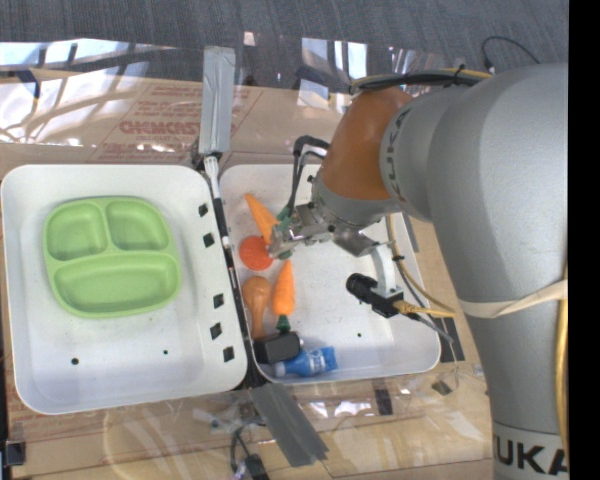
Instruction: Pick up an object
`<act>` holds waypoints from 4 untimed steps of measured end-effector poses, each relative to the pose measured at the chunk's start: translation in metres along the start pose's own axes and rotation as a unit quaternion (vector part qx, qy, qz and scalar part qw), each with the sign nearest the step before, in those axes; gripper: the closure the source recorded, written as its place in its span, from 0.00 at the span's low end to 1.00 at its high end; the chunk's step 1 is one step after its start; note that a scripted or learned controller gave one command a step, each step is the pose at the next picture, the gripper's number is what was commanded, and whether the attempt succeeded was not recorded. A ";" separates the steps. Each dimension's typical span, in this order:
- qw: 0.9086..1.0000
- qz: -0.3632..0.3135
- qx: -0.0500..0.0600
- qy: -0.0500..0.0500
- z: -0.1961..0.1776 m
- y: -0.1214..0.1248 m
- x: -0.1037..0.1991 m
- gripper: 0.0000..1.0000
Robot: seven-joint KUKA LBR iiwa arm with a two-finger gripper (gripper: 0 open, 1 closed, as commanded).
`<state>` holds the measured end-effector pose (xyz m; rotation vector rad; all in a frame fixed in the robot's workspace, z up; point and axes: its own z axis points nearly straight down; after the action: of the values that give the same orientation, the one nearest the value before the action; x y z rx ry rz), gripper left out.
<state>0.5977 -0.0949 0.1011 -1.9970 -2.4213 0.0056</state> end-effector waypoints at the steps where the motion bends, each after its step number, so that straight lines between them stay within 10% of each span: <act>1: 1.000 0.000 0.000 0.000 0.000 0.000 0.000 0.00; 2: 0.989 -0.150 -0.001 0.001 0.010 -0.067 0.010 0.00; 4: 0.998 -0.070 -0.001 0.000 0.010 -0.019 -0.004 0.00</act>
<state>0.5796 -0.1021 0.0917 -1.8240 -2.5560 0.0020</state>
